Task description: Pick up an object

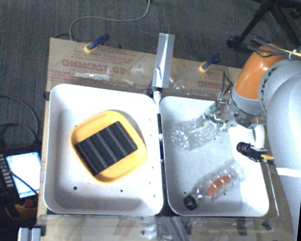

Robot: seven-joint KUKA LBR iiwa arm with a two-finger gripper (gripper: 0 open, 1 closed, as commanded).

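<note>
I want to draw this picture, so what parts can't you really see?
- Gripper, camera view: the grey and orange arm covers most of it, so its shape is unclear.
- Crumpled clear plastic, right bin: see-through and blurry, its outline is hard to trace.
- Clear bottle: the orange thing inside is too blurred to name.
- Arm: cut off by the right edge.

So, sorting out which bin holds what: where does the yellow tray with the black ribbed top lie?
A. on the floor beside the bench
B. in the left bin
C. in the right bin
B: the yellow tray sits in the left bin, while the right bin holds a clear bottle.
</note>
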